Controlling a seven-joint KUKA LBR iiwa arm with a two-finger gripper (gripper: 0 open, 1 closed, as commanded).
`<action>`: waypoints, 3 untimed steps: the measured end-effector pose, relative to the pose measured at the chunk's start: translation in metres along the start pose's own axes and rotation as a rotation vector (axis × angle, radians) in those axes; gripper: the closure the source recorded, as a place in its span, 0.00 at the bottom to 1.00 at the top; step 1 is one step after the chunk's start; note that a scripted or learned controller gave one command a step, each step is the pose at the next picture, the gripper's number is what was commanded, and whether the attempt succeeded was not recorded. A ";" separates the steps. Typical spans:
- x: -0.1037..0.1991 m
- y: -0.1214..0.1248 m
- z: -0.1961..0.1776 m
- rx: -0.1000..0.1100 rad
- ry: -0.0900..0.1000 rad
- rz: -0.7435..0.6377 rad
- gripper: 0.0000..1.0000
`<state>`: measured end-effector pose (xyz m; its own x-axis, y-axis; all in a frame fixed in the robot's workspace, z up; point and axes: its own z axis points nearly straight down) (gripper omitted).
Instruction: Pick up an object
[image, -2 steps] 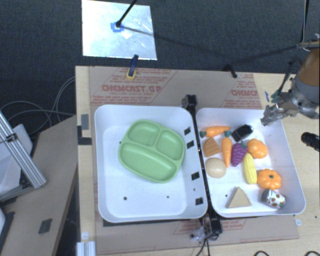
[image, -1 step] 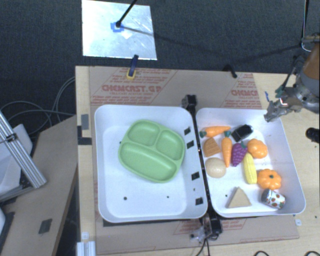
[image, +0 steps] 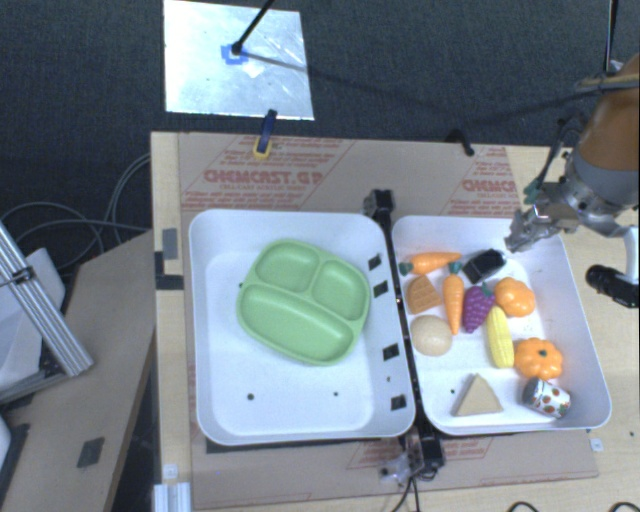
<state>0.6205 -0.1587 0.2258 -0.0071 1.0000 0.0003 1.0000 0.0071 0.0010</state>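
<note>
- The arm reaches in from the right; its pincer (image: 524, 232) hangs over the right bin's (image: 585, 330) far edge. Whether it is spread, I cannot tell.
- The left bin (image: 215, 300) holds a green divided plate (image: 303, 300).
- The right bin holds toy foods: carrot (image: 454, 300), grapes (image: 477, 306), corn (image: 499, 336), pumpkin (image: 539, 357).

Arm casing: smooth grey metal is seen on the rounded grey KUKA arm (image: 600, 190).
Band: a broad orange band (image: 612, 135) is wrapped above the wrist.
Gripper: a small grey metallic two-finger gripper (image: 522, 232) is mounted below.
Cables: thin dark cables are seen beside the wrist.
</note>
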 end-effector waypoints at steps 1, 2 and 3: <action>0.055 -0.002 0.008 0.000 0.001 -0.002 1.00; 0.118 -0.012 0.009 0.001 0.003 -0.003 1.00; 0.171 -0.030 0.000 0.001 0.002 -0.003 1.00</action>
<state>0.5897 0.0124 0.2256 -0.0100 0.9999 0.0027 1.0000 0.0100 0.0001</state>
